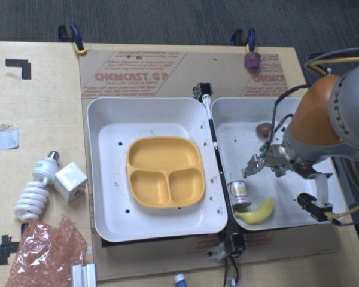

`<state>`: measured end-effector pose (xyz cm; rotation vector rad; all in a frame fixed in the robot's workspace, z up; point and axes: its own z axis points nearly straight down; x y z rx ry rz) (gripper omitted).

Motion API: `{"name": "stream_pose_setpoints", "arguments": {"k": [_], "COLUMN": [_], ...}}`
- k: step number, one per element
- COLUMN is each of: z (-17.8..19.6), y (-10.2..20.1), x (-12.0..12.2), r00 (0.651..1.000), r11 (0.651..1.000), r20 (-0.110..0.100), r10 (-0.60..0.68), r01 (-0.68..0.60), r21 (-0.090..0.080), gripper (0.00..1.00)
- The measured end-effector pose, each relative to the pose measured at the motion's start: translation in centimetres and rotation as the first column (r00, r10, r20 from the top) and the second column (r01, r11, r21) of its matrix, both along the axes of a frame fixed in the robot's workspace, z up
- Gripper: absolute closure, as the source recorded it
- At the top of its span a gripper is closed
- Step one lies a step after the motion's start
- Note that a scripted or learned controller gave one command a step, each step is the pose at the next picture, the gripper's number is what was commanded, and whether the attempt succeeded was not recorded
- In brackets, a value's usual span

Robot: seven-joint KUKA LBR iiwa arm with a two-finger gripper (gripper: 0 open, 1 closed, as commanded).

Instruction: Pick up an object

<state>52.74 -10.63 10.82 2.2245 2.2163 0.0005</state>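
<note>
In the right bin (242, 115), a small metal can (238, 194) stands near the front left corner. A yellow banana (256, 213) lies just to its right against the front wall. A small brown round object (264, 129) rests towards the back of that bin. My gripper (253, 166) hangs over the middle of the right bin, pointing left. It is above and slightly right of the can and apart from it. I see nothing held in it. The grey wrist and orange band (320, 112) reach in from the right.
A yellow divided plate (166, 172) lies in the left bin (107, 130). On the bench to the left are a spiral light bulb (36, 190), a white cube (70, 181) and a crumpled pink plastic bag (45, 253). A black rod (210, 127) runs between the bins.
</note>
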Motion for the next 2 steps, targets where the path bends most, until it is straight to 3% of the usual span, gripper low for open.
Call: {"name": "stream_pose_setpoints", "arguments": {"k": [1,2], "z": [-1.57,-0.57], "y": [0.93,0.88], "x": [-2.77,-2.64], "r00": [1.000,1.000], "r11": [1.000,1.000], "r20": [-0.001,0.002], "r10": [0.002,0.000], "r01": [-0.002,0.000], "r21": [0.001,0.000], "gripper": [0.00,1.00]}}
